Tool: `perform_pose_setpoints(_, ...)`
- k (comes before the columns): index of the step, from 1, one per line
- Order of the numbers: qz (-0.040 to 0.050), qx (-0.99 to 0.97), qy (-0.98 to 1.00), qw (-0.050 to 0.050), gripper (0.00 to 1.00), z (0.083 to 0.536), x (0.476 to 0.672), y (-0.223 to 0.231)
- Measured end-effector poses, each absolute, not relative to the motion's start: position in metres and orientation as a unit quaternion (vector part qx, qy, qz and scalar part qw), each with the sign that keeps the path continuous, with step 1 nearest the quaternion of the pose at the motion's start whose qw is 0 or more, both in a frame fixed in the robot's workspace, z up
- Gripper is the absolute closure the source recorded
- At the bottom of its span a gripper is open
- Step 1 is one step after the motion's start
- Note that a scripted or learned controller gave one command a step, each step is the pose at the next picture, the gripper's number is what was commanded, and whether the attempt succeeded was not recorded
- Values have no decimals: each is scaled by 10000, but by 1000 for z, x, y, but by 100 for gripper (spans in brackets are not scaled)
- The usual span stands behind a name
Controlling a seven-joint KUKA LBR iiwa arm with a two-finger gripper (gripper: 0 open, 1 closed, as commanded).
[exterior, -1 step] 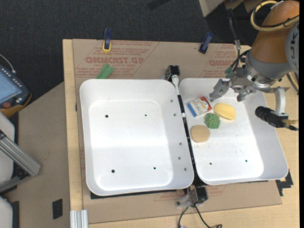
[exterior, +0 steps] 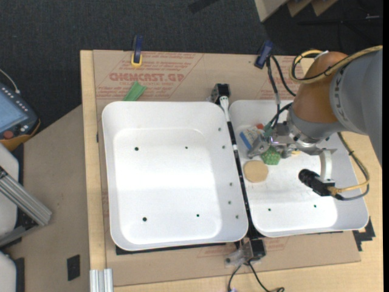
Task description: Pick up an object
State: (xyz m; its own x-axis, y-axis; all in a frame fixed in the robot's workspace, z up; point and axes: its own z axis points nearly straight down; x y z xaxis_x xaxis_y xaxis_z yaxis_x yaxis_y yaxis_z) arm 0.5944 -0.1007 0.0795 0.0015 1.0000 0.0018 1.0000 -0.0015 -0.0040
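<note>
My gripper (exterior: 271, 145) hangs low over the upper left part of the right bin (exterior: 292, 218), under the grey arm and its orange band. A small green object (exterior: 271, 158) lies right at the fingertips. Just below it sits a round tan disc (exterior: 256, 172). A blue object (exterior: 245, 140) lies to the left of the gripper, near the bin's left wall. A small red and white piece (exterior: 256, 128) shows just above the gripper. The wrist hides the bin floor behind it.
The left bin (exterior: 167, 175) lies beside the right one, sharing a middle rim. A black cable connector (exterior: 314, 182) hangs over the right bin's middle. Clamps hold the cardboard at the back edge, and a green strip (exterior: 134, 91) lies on it.
</note>
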Motion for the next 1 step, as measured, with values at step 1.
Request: perform_pose_setpoints(1,-10,-7076,-7066,-20,100,96,597,-102)
